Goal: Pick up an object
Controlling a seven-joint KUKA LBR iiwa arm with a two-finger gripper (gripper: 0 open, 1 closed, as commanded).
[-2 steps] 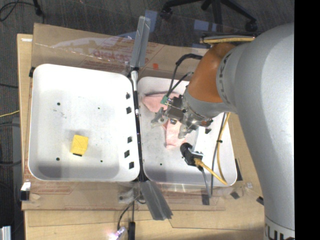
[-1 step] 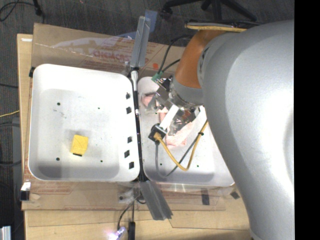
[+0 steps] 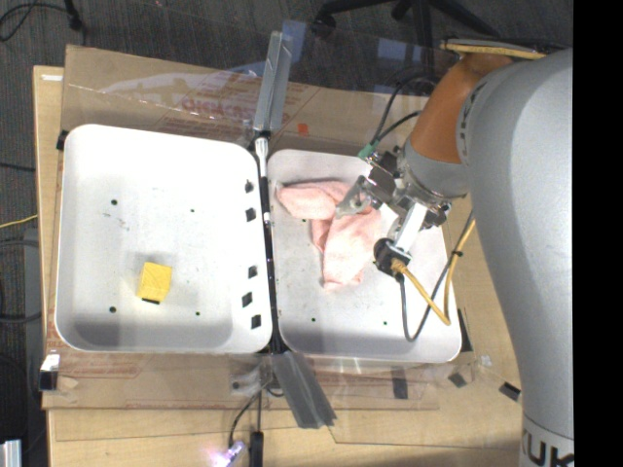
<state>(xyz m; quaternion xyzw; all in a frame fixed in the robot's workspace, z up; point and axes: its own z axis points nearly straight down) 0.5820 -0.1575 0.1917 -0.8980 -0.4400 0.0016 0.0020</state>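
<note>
While nothing is lifted yet | item: crumpled pale pink cloth (image 3: 336, 230), lying in right white plastic bin (image 3: 428, 343) | end effector (image 3: 362, 198): low at cloth's upper edge, finger state cannot be told | other: yellow sponge block (image 3: 155, 281), left white bin (image 3: 88, 154) | remaining: grasp, raise.

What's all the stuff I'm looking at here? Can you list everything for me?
shallow white plastic bins: two, white, side by side on the bench.
small yellow sponge block: one, yellow, lower left part of the left bin.
crumpled pale pink cloth: one, pink, upper middle of the right bin.
grey metal divider bar: one, grey, between the bins.
brown cardboard sheet: one, brown, under the bins.
grey robot arm with orange band: one, reaching in from the right.
pincer: one, metal, at the pink cloth's upper edge.
</note>
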